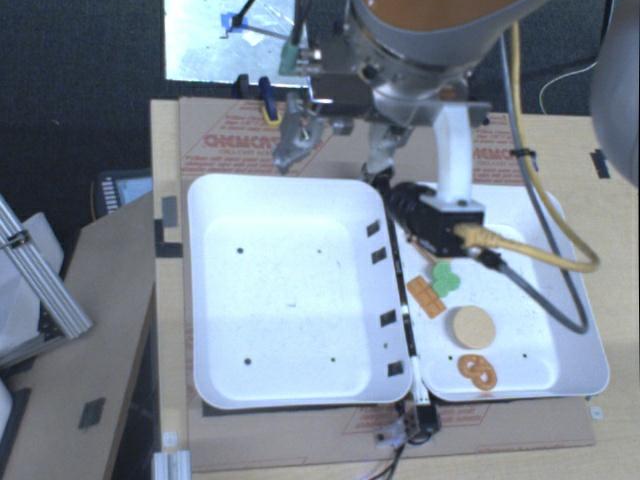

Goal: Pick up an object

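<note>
1. Nearest the camera, in the right bin (575, 368), lies a small brown pretzel (478, 372) close to that bin's front wall.
2. Just behind the pretzel sits a tan round disc (473, 327), flat on the bin floor and apart from the pretzel.
3. Behind and left of the disc lies an orange waffle-patterned block (425, 296). Its long axis runs at a slant, from up-left to down-right. A small green piece (445, 279) touches or nearly touches its upper right end.
4. The left bin (230, 368) lies alongside, sharing the middle divider.
5. Farther back, a black fitting (432, 223) with a yellow cable hangs over the rear of the right bin, below a white post on the arm.
6. Farthest back, the gripper (335, 153) hangs over the rear rim of the left bin, near the divider. Its two metal fingers (293, 146) stand apart with nothing between them, so it is released and carrying nothing.
7. The relation that counts: all four candidate objects lie toward the camera and to the right of the gripper, across the divider and in the other bin. My judgement is that the green piece and orange block are the closest targets. The block's slanted axis would call for a turned wrist.
</note>
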Tool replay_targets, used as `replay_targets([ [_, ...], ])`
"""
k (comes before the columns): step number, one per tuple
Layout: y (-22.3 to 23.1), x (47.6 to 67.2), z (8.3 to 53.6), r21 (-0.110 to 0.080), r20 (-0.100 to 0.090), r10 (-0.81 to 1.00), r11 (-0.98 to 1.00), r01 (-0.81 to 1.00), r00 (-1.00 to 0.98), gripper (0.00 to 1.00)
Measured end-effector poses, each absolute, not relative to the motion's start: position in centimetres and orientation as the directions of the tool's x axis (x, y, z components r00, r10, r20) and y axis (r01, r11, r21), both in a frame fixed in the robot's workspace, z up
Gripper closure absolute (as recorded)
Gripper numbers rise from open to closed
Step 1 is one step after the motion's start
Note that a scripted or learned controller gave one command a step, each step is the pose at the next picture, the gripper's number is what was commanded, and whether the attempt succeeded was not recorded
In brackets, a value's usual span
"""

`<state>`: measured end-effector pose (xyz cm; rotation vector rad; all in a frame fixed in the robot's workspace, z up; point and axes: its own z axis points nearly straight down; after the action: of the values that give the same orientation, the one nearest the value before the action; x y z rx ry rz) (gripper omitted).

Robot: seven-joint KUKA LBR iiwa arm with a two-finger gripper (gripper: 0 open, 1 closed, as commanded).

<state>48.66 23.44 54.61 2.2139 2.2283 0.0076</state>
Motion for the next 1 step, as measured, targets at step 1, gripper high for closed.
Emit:
replay_targets([
  [1, 23.44, 48.66, 54.61, 0.004, 0.003, 1.0, 0.007, 1.0, -0.007, 0.0],
])
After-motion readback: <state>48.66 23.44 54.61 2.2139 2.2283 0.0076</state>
